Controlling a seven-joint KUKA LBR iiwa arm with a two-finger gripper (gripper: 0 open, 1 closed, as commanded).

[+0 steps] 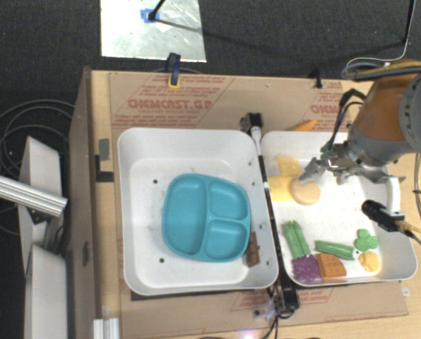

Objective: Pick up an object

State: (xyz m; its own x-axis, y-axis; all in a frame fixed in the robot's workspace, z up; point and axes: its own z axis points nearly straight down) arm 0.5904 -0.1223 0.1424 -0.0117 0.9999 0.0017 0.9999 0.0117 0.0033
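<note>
Over the right bin [405, 260], upper left part, the gripper [316, 174] is hanging just above a tan round piece [306, 191]; that piece is lying just below and slightly left of the fingertips, touching or nearly so; whether the tool is spread or pinching, cannot tell. Round shape, so no clear long axis or heading; a pale yellow piece [288, 165] is sitting beside it. 1 blue plate [205, 217] is resting in the left bin [136, 189], well apart.

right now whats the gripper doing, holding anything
Gripper: low in the right bin, just above the tan round piece; open or shut cannot be told, and nothing is seen between its fingers.
</note>
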